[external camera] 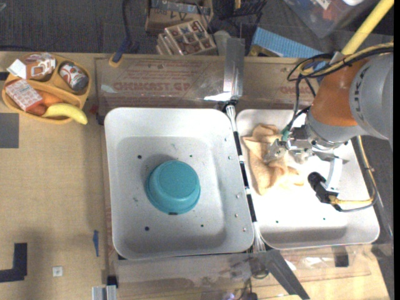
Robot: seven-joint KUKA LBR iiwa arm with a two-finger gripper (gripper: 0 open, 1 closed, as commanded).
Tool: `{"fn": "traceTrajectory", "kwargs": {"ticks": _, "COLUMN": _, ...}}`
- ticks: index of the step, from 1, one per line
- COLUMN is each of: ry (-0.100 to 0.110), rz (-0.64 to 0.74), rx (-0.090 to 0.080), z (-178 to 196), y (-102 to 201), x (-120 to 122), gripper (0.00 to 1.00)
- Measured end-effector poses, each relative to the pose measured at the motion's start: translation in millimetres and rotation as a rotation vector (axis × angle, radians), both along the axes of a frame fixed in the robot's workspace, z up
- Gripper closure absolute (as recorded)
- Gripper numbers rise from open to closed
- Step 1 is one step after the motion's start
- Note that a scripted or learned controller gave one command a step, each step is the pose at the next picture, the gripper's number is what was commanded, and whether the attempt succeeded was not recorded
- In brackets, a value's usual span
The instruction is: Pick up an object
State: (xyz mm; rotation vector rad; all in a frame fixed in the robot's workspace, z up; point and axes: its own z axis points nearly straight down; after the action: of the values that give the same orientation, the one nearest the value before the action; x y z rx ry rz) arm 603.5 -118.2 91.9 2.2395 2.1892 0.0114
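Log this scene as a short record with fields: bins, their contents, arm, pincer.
left bin: holds a teal bowl, upside down, near the middle
right bin: holds a tan cloth, crumpled, at its left side
arm: reaches in from the right, over the right bin
pincer: down at the cloth; grip cannot be told
tray: yellow, off the bins at far left, with a banana

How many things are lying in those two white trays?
2: a teal bowl upside down in the left tray, and a tan cloth in the right tray under the claw. The arm may hide more.

wooden bench (pixel 50 199); dark floor (pixel 62 11)
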Motion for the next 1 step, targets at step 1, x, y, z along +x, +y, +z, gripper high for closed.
{"fn": "traceTrajectory", "kwargs": {"ticks": 1, "ry": -0.001, "rz": 0.094, "rx": 0.001, "z": 0.1, "y": -31.6, "x": -19.5, "gripper": 0.0}}
